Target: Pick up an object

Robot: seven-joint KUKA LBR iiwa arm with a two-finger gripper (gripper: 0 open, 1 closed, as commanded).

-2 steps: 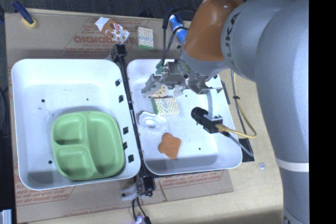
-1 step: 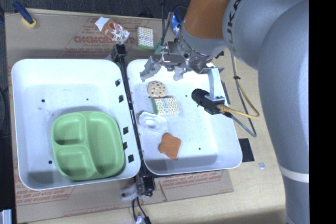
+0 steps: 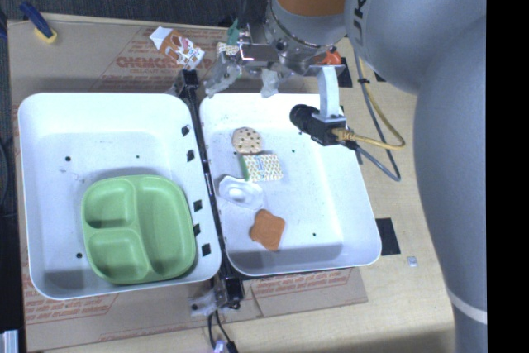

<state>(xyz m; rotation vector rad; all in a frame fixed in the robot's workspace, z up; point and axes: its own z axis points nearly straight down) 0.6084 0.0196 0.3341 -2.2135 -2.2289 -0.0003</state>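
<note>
Bearing the letters "UKA" in black on its grey shell, the arm (image 3: 413, 21) reaches in from the right and bends down over the far edge of the right bin (image 3: 347, 202), above cardboard (image 3: 124, 66) whose red print is too blurred to read. The gripper (image 3: 244, 84) hangs there with its fingers apart and nothing between them. Below it in the right bin lie a round biscuit (image 3: 245, 139), a green-patterned block (image 3: 263, 168), a whitish clump (image 3: 240, 193) and an orange-brown piece (image 3: 267, 229); a green divided plate (image 3: 136, 227) sits in the left bin (image 3: 50, 128).
</note>
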